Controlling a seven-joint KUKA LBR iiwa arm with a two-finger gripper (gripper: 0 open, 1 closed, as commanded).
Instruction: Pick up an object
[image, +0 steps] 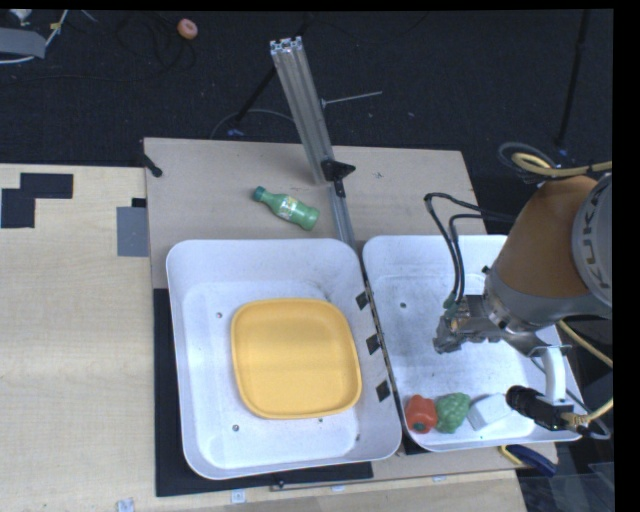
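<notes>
Counting: one yellow plate (296, 357), one green bottle (286, 207), two bins (190, 300).

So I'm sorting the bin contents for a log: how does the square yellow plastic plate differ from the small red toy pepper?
The square yellow plastic plate is far larger and flat; the small red toy pepper is small and rounded. The plate lies mid-floor in the left white bin; the pepper sits at the near edge of the right white bin, touching a green toy vegetable. Both lie apart from the gripper.

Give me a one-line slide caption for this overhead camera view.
Robot arm's end effector over the right bin above a red toy and green toy; yellow plate in the left bin.
</notes>
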